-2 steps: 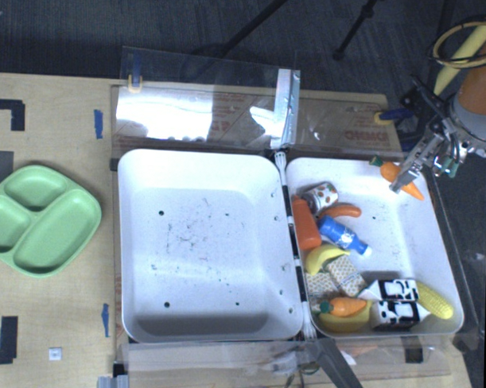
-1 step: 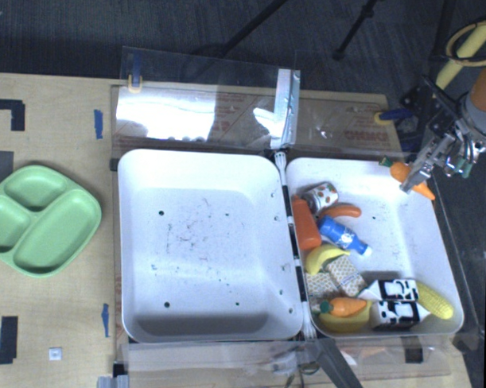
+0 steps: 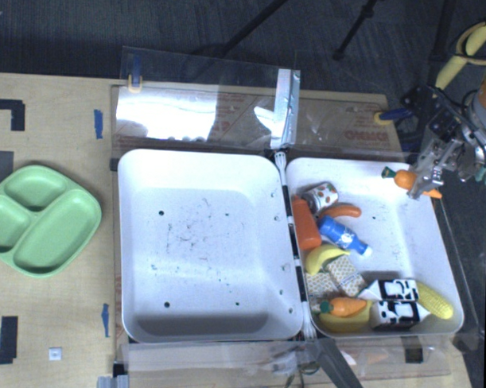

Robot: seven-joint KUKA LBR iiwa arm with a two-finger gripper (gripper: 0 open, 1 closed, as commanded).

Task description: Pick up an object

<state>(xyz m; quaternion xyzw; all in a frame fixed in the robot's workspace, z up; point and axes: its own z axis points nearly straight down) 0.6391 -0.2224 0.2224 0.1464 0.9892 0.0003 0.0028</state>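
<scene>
Gripper: we see it at the right bin's far right corner, over the rim, on the arm reaching in from the right. Whether it grips anything we cannot tell.
Small orange object: sits just beside the gripper at that same far right corner; contact is unclear to us.
Right bin: white, shallow, holding a cluster of objects along its left wall and near edge.
Along the left wall: an orange block lies lengthwise; a small can sits at its far end, with an orange carrot-like piece and a blue bottle just beside.
Near edge: a banana, a checkered piece, an orange toy, a black-and-white box and a yellow corn cob, packed close together.
Left bin: white, touching the right bin along the shared wall.
Green tray: divided, on the desk near its left edge, well apart from both bins.
</scene>
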